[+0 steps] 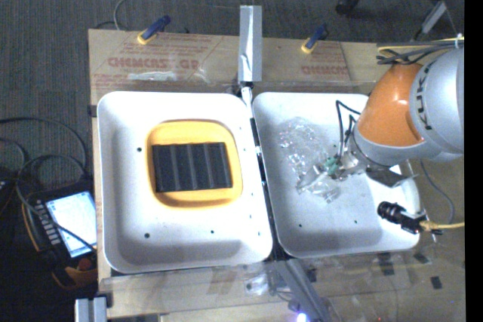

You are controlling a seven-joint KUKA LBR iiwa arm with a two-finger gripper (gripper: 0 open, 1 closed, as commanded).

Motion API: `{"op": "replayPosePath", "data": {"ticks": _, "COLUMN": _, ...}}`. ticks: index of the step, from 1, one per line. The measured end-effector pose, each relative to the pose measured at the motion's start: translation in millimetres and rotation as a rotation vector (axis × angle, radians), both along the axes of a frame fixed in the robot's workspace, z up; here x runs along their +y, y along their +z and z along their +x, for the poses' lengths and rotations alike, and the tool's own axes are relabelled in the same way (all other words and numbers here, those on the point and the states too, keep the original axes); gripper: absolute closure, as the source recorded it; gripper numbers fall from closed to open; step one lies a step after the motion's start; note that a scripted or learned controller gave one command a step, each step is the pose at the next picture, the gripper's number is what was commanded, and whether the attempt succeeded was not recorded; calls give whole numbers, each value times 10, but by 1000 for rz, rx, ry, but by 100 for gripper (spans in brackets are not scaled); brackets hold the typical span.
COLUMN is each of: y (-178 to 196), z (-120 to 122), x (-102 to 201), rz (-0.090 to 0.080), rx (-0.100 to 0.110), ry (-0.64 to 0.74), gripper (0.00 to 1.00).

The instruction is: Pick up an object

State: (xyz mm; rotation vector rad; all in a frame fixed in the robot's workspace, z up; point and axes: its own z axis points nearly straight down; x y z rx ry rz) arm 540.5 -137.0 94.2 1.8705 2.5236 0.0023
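Two white bins [113, 162] on bench [121, 56]

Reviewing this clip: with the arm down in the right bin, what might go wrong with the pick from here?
1. The clear crinkled plastic in the right bin is thin, see-through and spread loosely, so the gripper may close on a loose edge and let it slip.
2. The arm's orange band hides much of the wrist from the camera, so a missed grasp would be hard to confirm.
3. The yellow tray with the black ribbed insert lies in the left bin, away from the gripper.
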Motion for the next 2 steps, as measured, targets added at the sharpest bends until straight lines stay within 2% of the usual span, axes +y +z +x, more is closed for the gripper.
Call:
{"op": "replayPosePath", "data": {"ticks": 1, "y": 83, "z": 3, "x": 17, "rz": 3, "rx": 0, "ry": 1, "gripper": 100}}
{"op": "replayPosePath", "data": {"ticks": 2, "y": 898, "z": 697, "x": 819, "rz": -1, "rx": 1, "ry": 200, "gripper": 100}}
